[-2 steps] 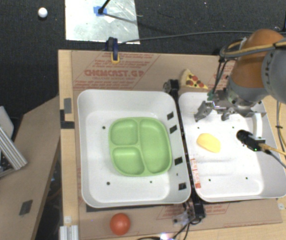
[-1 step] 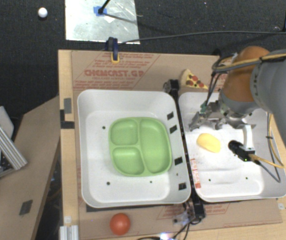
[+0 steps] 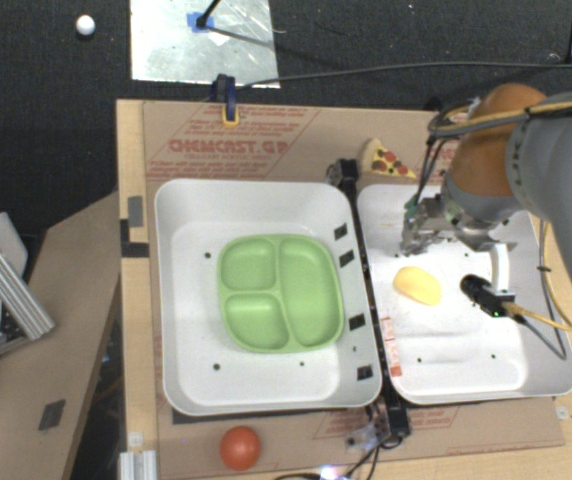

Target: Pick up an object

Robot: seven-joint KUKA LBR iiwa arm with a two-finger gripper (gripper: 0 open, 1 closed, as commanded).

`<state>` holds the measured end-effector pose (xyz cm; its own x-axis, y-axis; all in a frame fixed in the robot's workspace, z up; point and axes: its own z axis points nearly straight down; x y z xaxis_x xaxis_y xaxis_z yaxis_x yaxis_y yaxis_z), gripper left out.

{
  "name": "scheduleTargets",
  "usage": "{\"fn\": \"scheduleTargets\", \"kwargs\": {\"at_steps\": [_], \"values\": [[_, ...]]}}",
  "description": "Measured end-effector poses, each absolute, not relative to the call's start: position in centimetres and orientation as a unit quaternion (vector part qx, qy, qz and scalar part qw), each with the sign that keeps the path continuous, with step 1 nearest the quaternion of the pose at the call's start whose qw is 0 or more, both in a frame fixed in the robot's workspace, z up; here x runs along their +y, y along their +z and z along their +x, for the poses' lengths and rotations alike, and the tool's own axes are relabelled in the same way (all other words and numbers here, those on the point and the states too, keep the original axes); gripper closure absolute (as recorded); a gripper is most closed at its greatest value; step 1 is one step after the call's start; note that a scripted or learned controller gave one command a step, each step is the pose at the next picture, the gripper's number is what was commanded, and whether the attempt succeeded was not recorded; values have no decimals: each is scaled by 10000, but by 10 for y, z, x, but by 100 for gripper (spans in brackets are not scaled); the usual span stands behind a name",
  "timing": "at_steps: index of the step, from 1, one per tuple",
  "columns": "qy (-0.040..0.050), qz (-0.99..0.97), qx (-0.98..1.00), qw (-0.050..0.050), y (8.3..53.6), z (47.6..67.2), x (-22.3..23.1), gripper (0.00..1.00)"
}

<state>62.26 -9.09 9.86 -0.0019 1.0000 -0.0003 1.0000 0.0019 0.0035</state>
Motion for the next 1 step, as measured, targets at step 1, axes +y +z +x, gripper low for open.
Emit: {"fn": "scheduleTargets", "kwargs": {"at_steps": [1], "values": [[19,7061,7081,23,142,622,-91,100]]}}
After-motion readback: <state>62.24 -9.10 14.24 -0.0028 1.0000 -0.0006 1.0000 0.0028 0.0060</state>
